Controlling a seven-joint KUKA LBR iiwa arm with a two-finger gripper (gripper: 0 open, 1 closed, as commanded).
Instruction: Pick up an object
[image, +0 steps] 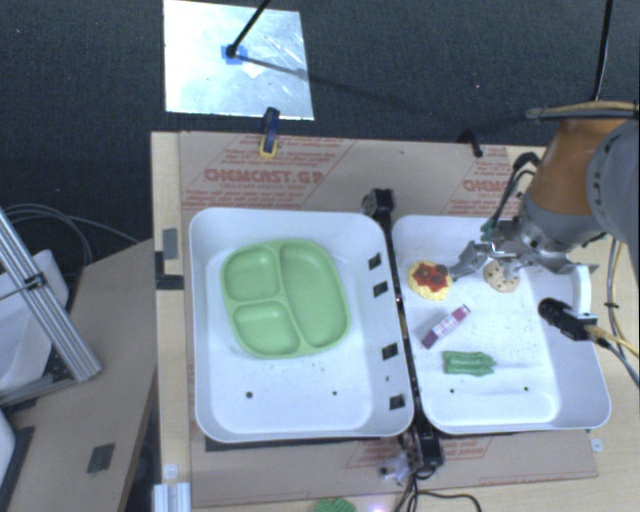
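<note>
The gripper (492, 262) hangs low over the far part of the right bin (575, 400), its fingers hard to make out. A round tan cookie (503, 277) lies right under the jaws, whether touched or not is unclear. Just to the left of the jaws sits a yellow and red toy pizza (431, 280). Nearer the camera from the jaws lie a small purple packet (445, 326) and a green pod (468, 363). Well to the left of the jaws, the left bin (215, 400) holds a green divided tray (284, 298).
</note>
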